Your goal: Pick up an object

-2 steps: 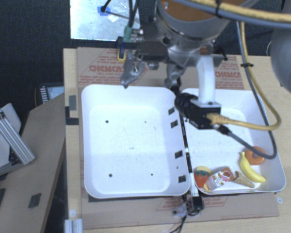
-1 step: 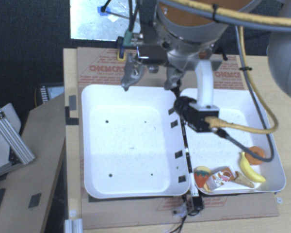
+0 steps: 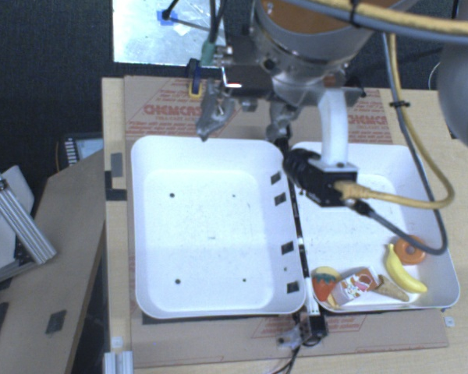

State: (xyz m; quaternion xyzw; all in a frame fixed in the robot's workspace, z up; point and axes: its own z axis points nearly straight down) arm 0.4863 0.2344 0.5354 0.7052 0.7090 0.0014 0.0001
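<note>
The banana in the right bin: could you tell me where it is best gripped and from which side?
Grip the banana probably across its narrow middle, coming down from above. It lies flat and curved near the right bin corner, its long axis running diagonally, so the fingers should close across that axis. An orange piece touches its upper end, so stay clear of that end.

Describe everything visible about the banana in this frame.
The banana is yellow, curved and smooth, probably a plastic toy. It lies flat in the near right corner of the right bin, running from upper left to lower right. Its upper end sits against an orange round item; its lower side adjoins a tan wedge-shaped piece. The end effector is not on it.
</note>
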